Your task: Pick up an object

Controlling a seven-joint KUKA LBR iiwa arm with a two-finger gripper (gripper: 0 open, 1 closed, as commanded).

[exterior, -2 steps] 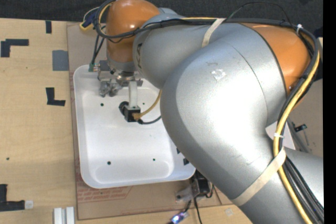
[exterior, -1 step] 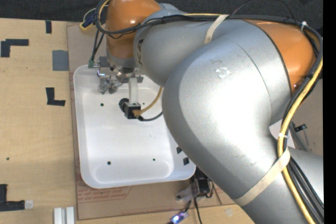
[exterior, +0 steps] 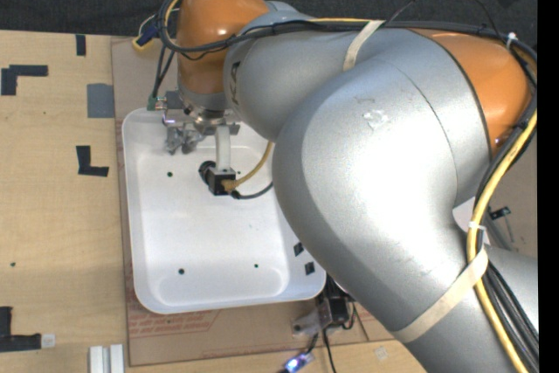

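My gripper (exterior: 182,138) hangs low over the far left part of the left white bin (exterior: 153,271), close to its back wall. The orange wrist band (exterior: 205,22) sits right above it. Around the gripper I see plain white bin floor with a few small dark dots. The grey arm (exterior: 384,170) reaches in from the right and hides the right bin and whatever lies in it.
The brown bench (exterior: 52,223) stretches to the left of the bin, with black tape marks (exterior: 87,162) and a grey patch (exterior: 100,99) on it. Cables and a small fitting (exterior: 319,319) lie by the bin's near right corner.
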